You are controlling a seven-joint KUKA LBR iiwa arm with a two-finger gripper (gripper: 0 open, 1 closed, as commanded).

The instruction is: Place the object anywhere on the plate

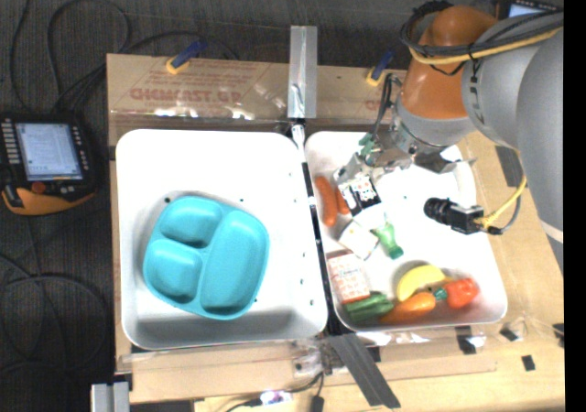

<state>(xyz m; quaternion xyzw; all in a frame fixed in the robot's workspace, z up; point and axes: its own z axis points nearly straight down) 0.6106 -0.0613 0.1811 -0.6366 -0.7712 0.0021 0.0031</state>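
- The plate [206, 256], a teal divided one, is seated in the left bin [137, 158]
- The jaws [366, 170] are lowered in the right bin [485, 282]; their state cannot be told
- The black-and-white card [363, 191] just beneath is judged light, stiff; edge grip is advised

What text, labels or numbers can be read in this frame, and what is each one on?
Red lettering on the cardboard sheet behind the bins: shows through glare, too blurred to read for certain.
Screen of the handheld pendant at left: lit, lines too small to read.
Small red-and-white box in the right bin: print too small to read.
Black-and-white card beside the gripper: markings unreadable.
Blue plate: none.
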